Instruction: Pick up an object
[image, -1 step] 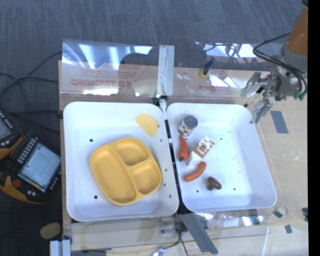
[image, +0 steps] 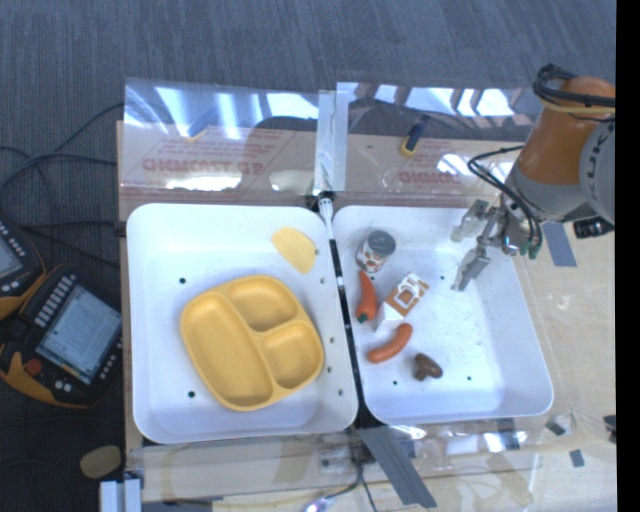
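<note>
Gripper over the right bin's upper right, nothing in it.

I see the gripper hanging at the frame's right, its fingers spread apart with nothing between them, above bare floor of the right bin. Left of it, apart, lie a small can, a carrot, a little orange-and-white box, a sausage and a brown lump. In the left bin sit a yellow divided tray and a yellow chip.
</note>
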